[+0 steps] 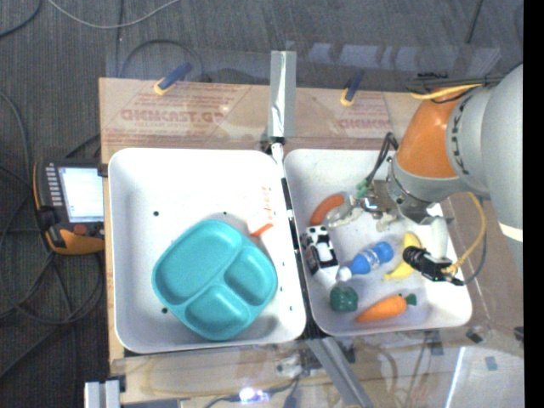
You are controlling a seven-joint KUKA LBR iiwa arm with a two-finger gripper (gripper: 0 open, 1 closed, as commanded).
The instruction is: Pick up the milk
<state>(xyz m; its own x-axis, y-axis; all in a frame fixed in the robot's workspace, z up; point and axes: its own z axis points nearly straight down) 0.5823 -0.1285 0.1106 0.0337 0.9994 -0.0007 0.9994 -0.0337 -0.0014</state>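
The milk (320,247) is a small black-and-white carton lying in the right bin (450,317), close against that bin's left wall. My gripper (364,211) hangs over the middle of the same bin, up and to the right of the carton, with a short gap between them. Nothing shows in its grip. The grey arm with its orange band (429,143) reaches in from the right above it.
Around the milk lie an orange-red sausage shape (328,206), a blue-capped bottle (368,260), a banana (406,258), a green piece (343,297) and a carrot (384,308). The left bin (136,194) holds a teal divided plate (217,279) and a small orange bit (260,228).
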